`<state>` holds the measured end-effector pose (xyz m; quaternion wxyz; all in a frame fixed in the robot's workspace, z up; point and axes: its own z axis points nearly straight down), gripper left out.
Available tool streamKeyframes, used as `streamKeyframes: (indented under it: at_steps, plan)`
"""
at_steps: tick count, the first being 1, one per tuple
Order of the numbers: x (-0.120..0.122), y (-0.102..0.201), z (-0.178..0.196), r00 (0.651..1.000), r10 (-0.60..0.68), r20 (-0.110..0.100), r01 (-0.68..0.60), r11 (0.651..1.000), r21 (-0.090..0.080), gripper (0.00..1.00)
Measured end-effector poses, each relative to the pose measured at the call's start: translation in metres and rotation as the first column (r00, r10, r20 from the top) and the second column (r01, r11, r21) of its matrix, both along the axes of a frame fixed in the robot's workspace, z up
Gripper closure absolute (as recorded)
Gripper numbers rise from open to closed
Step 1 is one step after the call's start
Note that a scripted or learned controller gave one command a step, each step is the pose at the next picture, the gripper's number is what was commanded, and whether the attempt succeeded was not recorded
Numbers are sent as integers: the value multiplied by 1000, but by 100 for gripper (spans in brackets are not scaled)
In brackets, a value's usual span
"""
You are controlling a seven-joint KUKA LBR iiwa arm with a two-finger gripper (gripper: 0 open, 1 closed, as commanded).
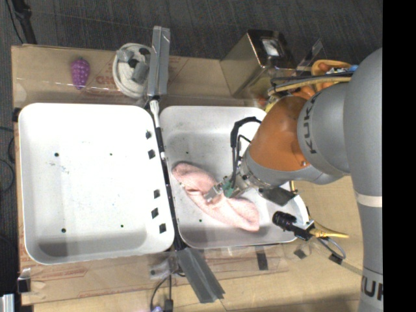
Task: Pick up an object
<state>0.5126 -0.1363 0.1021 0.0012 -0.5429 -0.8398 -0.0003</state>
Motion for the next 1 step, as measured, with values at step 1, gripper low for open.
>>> streamKeyframes:
  at_steps: [1]
  plan:
    - [49,56,90,992,-124,0,124,992,-2,100]
